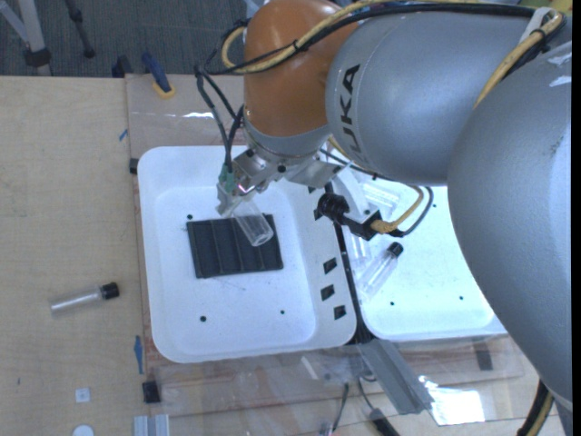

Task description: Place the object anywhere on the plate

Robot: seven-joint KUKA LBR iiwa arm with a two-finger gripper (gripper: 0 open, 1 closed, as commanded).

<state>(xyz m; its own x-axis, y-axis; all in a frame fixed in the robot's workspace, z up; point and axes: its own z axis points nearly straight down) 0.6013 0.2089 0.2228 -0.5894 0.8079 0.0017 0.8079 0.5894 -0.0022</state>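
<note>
A black ribbed plate lies flat in the left white bin, left of its middle. A short clear tube sits tilted over the plate's upper right corner, its upper end right under my gripper. The gripper hangs from the orange-banded wrist just above the plate's far edge. The wrist hides where the tube's top end meets the gripper, so a grasp cannot be made out.
The right bin holds several clear tubes, one with a black cap. Another black-capped tube lies on the wooden bench left of the bins. The grey arm covers the upper right. A blue clamp sits behind the left bin.
</note>
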